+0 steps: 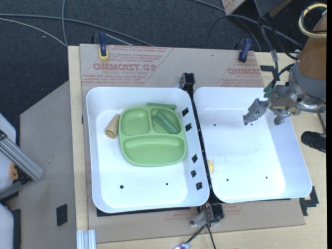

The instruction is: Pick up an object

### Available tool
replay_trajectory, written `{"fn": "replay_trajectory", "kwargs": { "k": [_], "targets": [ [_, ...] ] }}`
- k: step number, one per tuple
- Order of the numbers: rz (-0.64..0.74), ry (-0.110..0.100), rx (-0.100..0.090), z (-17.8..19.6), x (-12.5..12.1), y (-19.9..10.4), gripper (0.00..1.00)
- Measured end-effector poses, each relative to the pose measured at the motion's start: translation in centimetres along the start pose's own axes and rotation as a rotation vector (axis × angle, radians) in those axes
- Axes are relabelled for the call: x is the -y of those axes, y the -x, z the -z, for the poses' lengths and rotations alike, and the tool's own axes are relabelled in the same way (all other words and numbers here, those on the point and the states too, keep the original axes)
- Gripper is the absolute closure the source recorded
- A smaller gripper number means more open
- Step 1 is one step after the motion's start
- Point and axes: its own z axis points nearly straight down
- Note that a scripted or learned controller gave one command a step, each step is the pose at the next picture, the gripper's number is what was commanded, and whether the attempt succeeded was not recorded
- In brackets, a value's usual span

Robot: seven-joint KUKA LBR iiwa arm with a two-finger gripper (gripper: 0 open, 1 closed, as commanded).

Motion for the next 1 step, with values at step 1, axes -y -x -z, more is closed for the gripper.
{"fn": "replay_trajectory", "kwargs": {
  "k": [1],
  "targets": [
    [0.002, 0.009, 0.001, 0.45, -0.17, 0.0, 0.0]
  ]
}}
